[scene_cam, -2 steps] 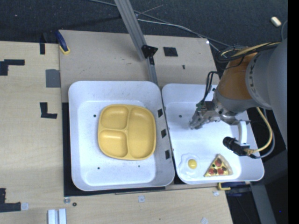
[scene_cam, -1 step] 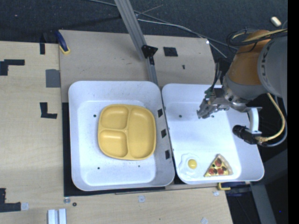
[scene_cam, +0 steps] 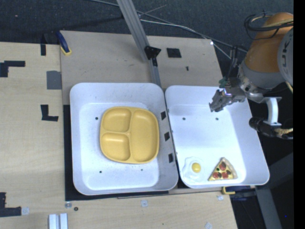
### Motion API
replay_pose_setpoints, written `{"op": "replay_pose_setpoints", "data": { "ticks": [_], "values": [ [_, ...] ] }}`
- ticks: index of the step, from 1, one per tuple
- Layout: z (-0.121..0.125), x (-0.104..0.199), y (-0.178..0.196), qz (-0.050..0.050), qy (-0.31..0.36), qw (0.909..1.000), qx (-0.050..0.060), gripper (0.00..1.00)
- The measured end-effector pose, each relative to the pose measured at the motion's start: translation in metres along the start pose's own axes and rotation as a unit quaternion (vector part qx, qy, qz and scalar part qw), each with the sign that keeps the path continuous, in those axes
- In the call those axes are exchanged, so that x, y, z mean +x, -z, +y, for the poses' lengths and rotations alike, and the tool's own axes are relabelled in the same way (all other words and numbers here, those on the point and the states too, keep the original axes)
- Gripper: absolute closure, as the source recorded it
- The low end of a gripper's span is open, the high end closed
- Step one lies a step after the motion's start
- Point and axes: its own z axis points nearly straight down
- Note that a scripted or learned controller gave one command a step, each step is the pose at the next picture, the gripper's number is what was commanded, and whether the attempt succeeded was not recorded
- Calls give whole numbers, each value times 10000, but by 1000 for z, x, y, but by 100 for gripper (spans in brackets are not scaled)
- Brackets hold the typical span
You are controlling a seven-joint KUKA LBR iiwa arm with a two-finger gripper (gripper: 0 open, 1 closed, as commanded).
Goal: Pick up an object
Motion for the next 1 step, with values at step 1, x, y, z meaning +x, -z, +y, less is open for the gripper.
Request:
{"op": "replay_pose_setpoints", "data": {
  "ticks": [1],
  "values": [
    [0,0,8,7,-3,10000,23,100]
  ]
}}
